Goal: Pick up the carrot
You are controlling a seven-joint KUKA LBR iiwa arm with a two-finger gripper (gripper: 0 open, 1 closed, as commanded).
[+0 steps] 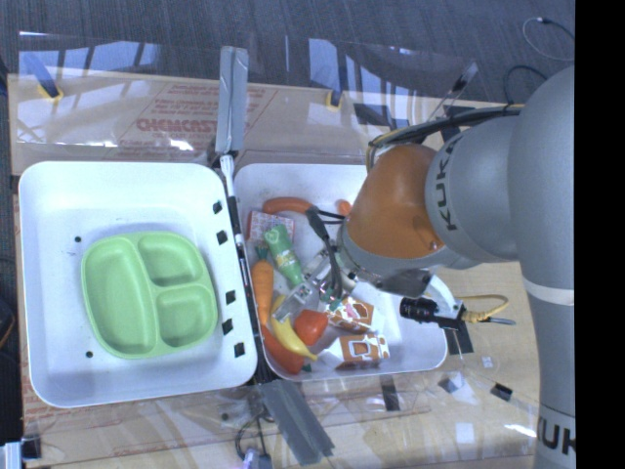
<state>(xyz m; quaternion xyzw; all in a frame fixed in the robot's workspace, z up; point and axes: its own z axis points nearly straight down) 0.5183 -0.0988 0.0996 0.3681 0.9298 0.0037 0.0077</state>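
Note:
The carrot (pixel 262 288) is a slim orange piece lying lengthwise against the left wall of the right bin (pixel 430 355). My gripper (pixel 318 283) is low in the middle of that bin, among the toy foods and a short way right of the carrot. It hangs over a green bottle (pixel 283 257) and a red tomato (pixel 311 326). The arm's orange band (pixel 391 213) and grey wrist hide much of the bin's right half. Nothing can be seen held in the gripper.
A yellow banana (pixel 290 340), a red pepper (pixel 277 358), a sausage (pixel 286 205) and small cartons (pixel 359 346) crowd the right bin. A green divided plate (pixel 148 291) lies in the left bin (pixel 49 213). A divider (pixel 234 252) separates the bins.

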